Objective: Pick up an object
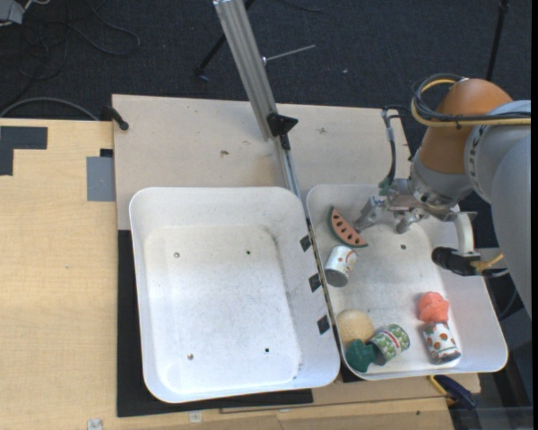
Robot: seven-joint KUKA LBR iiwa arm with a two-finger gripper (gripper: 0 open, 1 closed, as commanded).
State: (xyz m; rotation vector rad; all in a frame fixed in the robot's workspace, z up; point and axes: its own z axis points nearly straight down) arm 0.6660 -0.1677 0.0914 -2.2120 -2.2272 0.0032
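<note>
Two bins; claw [387, 210] over right bin [484, 348], near watermelon slice [347, 228]; finger state unclear.

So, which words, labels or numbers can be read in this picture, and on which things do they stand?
None can be read.
White can: label too blurred to read.
Green-banded can: print too small to read.
Can with red marks: pattern shows, no legible text.

I count two white bins [161, 240] below my gripper [396, 211], and near it in the nearer one a watermelon slice [347, 228], three small cans [340, 264], one orange lump [433, 306], one yellowish ball [355, 323] and one green piece [360, 356].
</note>
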